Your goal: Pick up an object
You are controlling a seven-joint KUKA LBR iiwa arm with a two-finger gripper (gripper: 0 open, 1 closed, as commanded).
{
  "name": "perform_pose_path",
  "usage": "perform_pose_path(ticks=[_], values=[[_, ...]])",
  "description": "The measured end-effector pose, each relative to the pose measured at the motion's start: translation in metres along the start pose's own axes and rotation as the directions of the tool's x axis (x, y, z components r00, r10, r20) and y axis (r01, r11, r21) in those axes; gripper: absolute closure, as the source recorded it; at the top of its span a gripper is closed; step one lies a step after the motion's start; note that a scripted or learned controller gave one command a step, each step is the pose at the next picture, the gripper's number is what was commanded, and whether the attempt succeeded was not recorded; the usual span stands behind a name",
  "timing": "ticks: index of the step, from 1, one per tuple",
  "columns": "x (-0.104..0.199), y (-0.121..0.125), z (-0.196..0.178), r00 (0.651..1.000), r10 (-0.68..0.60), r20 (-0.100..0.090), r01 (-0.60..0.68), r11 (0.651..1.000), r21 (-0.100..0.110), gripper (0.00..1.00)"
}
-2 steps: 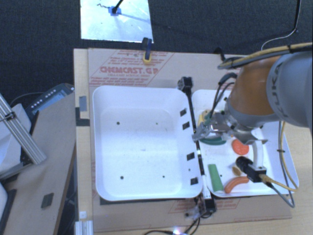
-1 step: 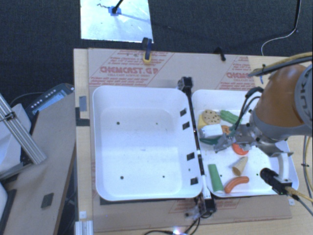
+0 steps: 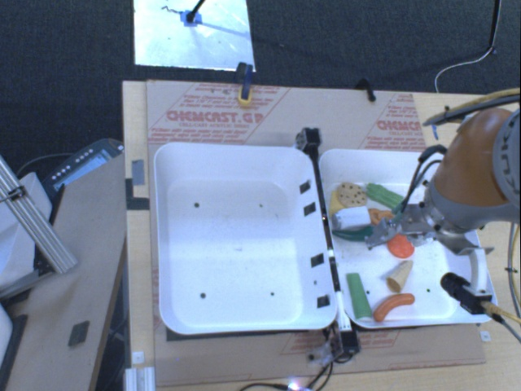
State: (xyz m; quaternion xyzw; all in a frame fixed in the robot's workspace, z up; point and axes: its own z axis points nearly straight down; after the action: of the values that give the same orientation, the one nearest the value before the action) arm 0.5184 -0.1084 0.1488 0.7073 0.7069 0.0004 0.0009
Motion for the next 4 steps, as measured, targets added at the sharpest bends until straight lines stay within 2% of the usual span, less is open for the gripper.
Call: perform_pose_path(ticks=[1, 2, 3, 4], values=[[0.012, 0.050, 0.065, 1.000, -0.007, -0.004, 0.007, 1.000, -0.001, 0.00], [-0.045, 0.024, 0.055, 1.000, 0.002, 0.001, -0.002, 1.000, -0.001, 0.00], [-0.015, 0.095, 0.064, 1.000, -0.010, 0.000, 0.010, 1.000, -0.006, 0.00], [-0.079, 0.054, 0.027, 1.000, 0.003, 0.002, -0.003, 1.000, 0.000, 0.00]])
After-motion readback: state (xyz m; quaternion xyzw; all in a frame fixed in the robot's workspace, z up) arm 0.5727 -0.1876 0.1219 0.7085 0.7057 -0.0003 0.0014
